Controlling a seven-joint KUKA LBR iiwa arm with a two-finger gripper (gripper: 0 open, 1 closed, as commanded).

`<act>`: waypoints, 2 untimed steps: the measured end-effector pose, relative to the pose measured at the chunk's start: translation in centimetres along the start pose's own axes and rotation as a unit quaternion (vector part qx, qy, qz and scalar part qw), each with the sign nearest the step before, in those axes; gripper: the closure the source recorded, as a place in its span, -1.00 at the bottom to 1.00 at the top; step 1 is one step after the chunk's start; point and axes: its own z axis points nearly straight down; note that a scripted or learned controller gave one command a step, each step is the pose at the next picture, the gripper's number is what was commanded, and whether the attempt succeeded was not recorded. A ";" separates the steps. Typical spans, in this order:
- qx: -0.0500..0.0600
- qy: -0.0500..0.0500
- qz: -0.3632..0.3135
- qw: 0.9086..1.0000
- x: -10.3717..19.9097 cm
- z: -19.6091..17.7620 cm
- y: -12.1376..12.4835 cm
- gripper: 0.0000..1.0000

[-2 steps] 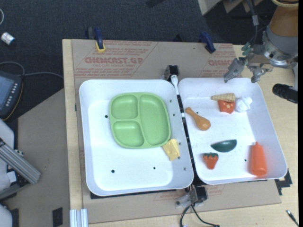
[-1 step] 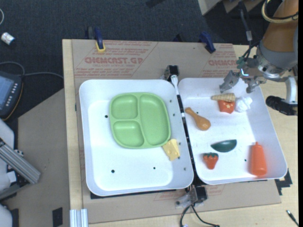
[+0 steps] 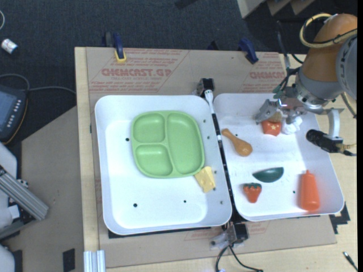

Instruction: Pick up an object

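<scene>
End effector (image 3: pixel 276 113) low over a small red-orange object (image 3: pixel 271 127), upper right of frame.
Reaching step, judging by pose; whether it grips anything, I cannot tell; next, a confirmed closure and lift.

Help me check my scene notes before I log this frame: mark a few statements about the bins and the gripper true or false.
1. The green divided plate lies in the left bin. True.
2. The orange bottle lies in the left bin. False: it lies in the right bin, near its right edge.
3. The gripper is over the right bin, close to a small red-orange object. True.
4. The wooden spoon rests on the green plate. False: it lies in the right bin, apart from the plate.
5. A yellow piece lies at the plate's lower right corner. True.
</scene>
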 end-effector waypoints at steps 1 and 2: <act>-0.009 -0.002 0.000 1.000 0.0 3.2 0.4 -1.00; -0.005 -0.001 0.000 1.000 0.0 2.7 0.1 1.00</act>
